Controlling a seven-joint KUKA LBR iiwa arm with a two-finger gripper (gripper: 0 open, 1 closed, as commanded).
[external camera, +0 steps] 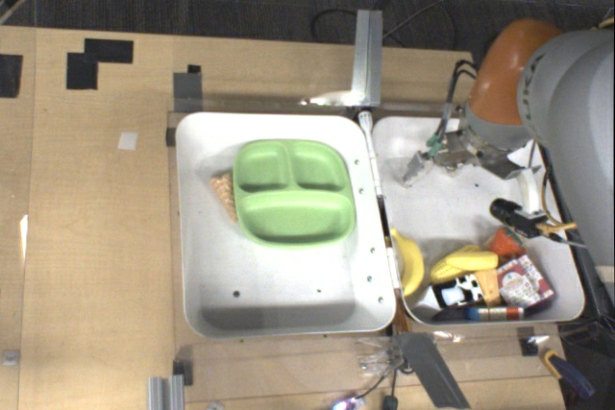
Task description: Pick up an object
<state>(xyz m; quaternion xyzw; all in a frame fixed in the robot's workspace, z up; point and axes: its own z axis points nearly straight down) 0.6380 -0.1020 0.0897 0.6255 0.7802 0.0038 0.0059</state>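
Observation:
My gripper (416, 168) hangs low over the bare upper left part of the right bin (423, 206), and nothing shows between its tips. Loose objects crowd that bin's near end: a yellow banana (411, 264) against the left wall, a second yellow piece (464, 261), a black and white item (461, 291), a red and white packet (525, 283), a small orange thing (506, 242) and a dark pen (485, 312) along the front wall. All of them lie well below the gripper in the view.
The left bin (279, 302) holds a green divided plate (292, 190) with a tan, textured thing (224, 194) poking out under its left edge. A metal post (368, 58) stands behind the wall between the bins. The arm fills the right side.

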